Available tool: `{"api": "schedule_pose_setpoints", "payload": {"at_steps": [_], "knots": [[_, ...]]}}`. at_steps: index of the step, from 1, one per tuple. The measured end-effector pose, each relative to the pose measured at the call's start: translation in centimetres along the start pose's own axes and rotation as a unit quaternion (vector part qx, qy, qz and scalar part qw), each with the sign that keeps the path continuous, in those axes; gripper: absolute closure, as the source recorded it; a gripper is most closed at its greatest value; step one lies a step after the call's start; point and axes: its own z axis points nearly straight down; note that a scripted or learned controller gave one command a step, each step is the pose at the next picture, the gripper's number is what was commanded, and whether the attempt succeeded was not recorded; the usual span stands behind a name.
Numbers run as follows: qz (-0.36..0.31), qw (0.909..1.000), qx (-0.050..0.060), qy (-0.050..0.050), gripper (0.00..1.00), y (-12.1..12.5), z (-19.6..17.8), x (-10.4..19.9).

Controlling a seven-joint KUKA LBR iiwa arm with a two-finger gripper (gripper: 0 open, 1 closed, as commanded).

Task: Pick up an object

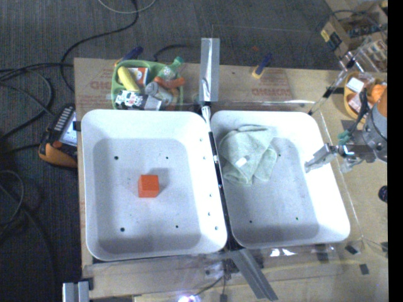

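Nothing is picked up yet. The gripper [317, 160] hovers at the right bin's [289, 228] 3 o'clock edge; whether it is open or closed, I cannot tell. The pale green cloth [249, 156] and orange cube [148, 185] lie untouched.

The arm [378, 115] is grey metal with an orange band above the wrist; the gripper [318, 161] is pale grey, thin and long; behind its fingers sits a small teal part [345, 148]; details there are blurred.
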Motion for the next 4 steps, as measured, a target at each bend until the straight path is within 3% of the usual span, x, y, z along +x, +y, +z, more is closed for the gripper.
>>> {"api": "schedule_pose_setpoints", "payload": {"at_steps": [1, 2, 3, 4], "knots": [[-0.146, 0.9893, 0.001, 0.001, 0.00, 2.3, 10.4, 8.7], [0.014, 0.9999, 0.000, -0.001, 0.00, 8.1, 16.6, 2.6], [0.042, 0.9991, -0.007, -0.003, 0.00, 15.2, 17.8, 1.8], [-0.113, 0.9936, -0.007, -0.005, 0.00, 16.3, 17.8, 7.6]]}}
